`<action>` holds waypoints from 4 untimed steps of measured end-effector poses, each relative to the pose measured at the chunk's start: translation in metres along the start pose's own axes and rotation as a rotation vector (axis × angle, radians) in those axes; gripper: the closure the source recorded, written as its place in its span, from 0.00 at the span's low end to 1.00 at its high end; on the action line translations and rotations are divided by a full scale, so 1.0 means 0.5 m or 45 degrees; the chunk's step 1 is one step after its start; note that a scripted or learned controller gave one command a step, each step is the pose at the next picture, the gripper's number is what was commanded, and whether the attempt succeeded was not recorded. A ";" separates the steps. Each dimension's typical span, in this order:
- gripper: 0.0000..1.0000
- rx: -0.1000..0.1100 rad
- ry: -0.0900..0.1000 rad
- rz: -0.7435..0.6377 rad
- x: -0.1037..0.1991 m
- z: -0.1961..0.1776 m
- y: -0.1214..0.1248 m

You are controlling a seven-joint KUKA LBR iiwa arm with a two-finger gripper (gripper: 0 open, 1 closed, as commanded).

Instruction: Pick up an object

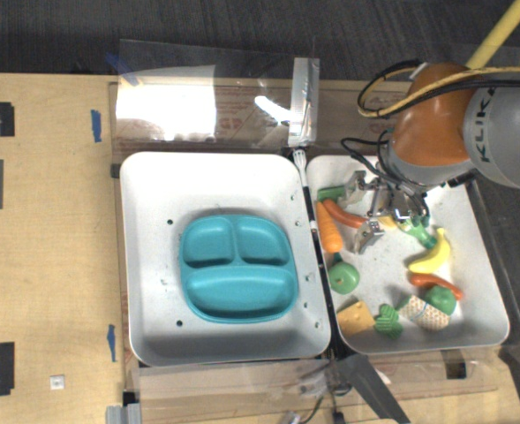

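We count two white bins: left bin, right bin. One blue divided plate. One carrot, one banana, one green round fruit, one broccoli piece, one yellow wedge. Other small items cannot be counted reliably

The arm is cut off by the right edge of the view, so its upper links cannot be followed. Its orange band and wrist cover the far right corner of the right bin. The gripper is a small cluster of metal parts, and whether its fingers are parted or closed cannot be told. A green piece just right of the gripper is partly hidden under the wrist, and its shape is unclear. The small item at the near right, white with red and green, is too small to identify. A yellow pole runs out of the far right corner.
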State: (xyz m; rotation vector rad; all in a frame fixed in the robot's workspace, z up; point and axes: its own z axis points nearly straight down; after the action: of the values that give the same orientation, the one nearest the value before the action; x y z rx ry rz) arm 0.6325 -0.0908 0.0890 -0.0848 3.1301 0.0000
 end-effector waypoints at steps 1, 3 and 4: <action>0.00 0.003 -0.002 -0.371 -0.001 0.001 -0.111; 0.00 0.001 0.003 -0.344 0.092 0.000 -0.257; 0.00 0.001 0.000 -0.186 0.153 -0.002 -0.169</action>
State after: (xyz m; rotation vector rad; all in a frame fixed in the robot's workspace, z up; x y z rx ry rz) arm 0.5607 -0.1792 0.0892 -0.3132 3.1158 -0.0021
